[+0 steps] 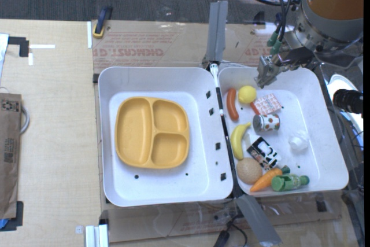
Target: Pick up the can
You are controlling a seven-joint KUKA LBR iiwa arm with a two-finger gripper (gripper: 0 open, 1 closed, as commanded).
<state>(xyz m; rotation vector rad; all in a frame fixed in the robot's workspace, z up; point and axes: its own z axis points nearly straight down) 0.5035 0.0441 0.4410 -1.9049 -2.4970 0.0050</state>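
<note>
The small cylindrical can with a red-and-white label (267, 122) lies on its side, centre-right of the frame, in the right white bin (321, 95). A missed grasp is judged likely: the can is crowded by a yellow lemon (247, 93) and a red-patterned packet (267, 104). The two-finger gripper (265, 74) hangs above the bin's upper-left corner; its state cannot be told.

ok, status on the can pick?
Gripper above right bin's far edge, nothing seen held. Can lying mid-bin, untouched. Crowded: lemon, wrapper, banana close by.
</note>
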